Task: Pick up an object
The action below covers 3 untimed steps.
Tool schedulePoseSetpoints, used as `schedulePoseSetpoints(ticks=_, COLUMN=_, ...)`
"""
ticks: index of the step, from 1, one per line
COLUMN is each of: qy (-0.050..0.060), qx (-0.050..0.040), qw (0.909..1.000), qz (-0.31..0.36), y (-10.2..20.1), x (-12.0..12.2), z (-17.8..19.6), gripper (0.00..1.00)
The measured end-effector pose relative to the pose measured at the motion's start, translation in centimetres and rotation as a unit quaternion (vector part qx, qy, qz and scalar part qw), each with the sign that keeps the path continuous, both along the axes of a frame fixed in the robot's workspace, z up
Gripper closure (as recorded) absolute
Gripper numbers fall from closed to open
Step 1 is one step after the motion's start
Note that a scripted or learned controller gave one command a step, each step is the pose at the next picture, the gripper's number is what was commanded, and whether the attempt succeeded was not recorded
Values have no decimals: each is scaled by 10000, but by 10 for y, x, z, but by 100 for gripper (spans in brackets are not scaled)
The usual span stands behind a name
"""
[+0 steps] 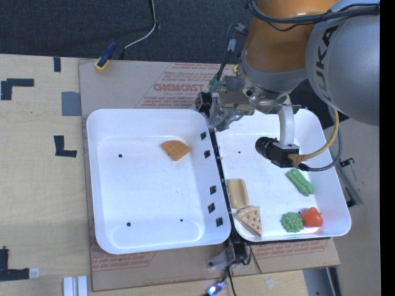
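My gripper hangs over the far end of the divider between the two white bins, at the back edge of the right bin. Nothing shows in its grasp. A small orange-brown toast piece lies in the left bin, left of and nearer than the gripper. In the right bin lie a tan bread roll, a triangular sandwich slice, a green broccoli piece, a red tomato and a green pod, all toward the near side.
A black cylinder on a yellow cable hangs from the arm over the middle of the right bin. The bins sit on a cardboard sheet. A black cable with a blue-yellow plug lies at the back left.
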<state>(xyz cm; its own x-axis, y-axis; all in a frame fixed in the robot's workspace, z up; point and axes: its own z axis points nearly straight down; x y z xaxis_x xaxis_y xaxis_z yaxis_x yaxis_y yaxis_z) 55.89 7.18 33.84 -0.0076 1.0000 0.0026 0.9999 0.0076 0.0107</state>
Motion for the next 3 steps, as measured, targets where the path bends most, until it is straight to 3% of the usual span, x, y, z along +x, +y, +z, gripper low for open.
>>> schedulePoseSetpoints(ticks=1, qy=82, qx=-12, qw=10000, qz=1, y=64, x=-31, z=-35, gripper=100)
schedulePoseSetpoints(ticks=2, qy=-15, qx=8, qw=10000, qz=-19, y=63, x=-36, z=108, gripper=100)
schedulePoseSetpoints(ticks=3, qy=112, qx=-27, qw=9999, qz=-6, y=111, x=-78, z=16, gripper=100)
